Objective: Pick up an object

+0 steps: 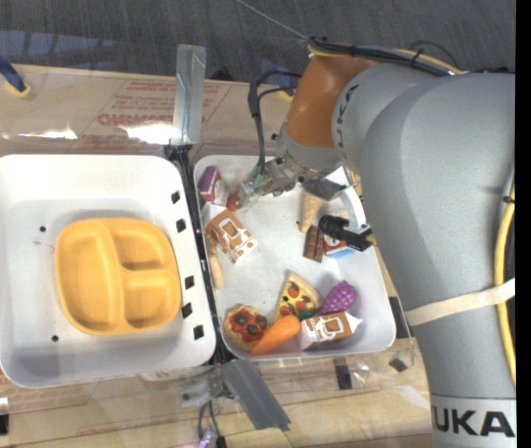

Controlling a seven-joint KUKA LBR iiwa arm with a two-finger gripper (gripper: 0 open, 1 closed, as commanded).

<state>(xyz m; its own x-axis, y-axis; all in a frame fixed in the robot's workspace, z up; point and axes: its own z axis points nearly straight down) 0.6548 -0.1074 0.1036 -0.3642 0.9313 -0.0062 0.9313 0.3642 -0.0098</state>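
My gripper (pixel 263 181) hangs low over the far left part of the right bin (pixel 377 292), below the orange wrist band. Just left of it lie a small red piece (pixel 234 200) and a purple toy (pixel 209 185). A white and orange carton (pixel 230 236) lies a little nearer, by the bin's left wall. A brown chocolate bar (pixel 314 244) and a small blue and red carton (pixel 342 245) sit to the right, under the wrist. I see nothing lifted by the gripper.
Along the right bin's near side lie a pizza slice (pixel 298 297), purple grapes (pixel 340 298), a carrot (pixel 279 334), a round pizza piece (pixel 244 322) and another carton (pixel 330 328). The left bin (pixel 13 185) holds a yellow divided plate (pixel 116 273).
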